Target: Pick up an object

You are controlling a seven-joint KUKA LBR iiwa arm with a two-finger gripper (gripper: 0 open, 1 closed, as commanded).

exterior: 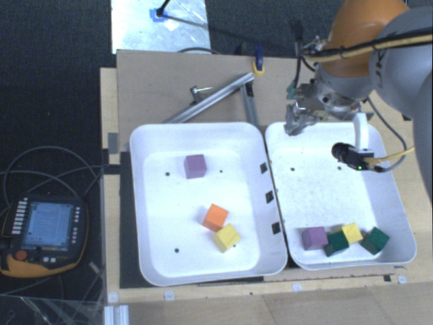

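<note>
Fingers (295, 127) hover above right bin (399, 208), grip unclear; orange cube (216, 216) sits rotated diamond-wise.

Seven small blocks lie in two white bins. Left bin (139, 181): a purple block (195, 166) toward the far edge, an orange block (215, 217) touching a yellow block (226, 237) near the front. Right bin (399, 215) (front edge): a purple cube (314, 237), a dark green block (335, 242), a yellow cube (352, 233), a green block (375, 240), clustered in a row.
</note>
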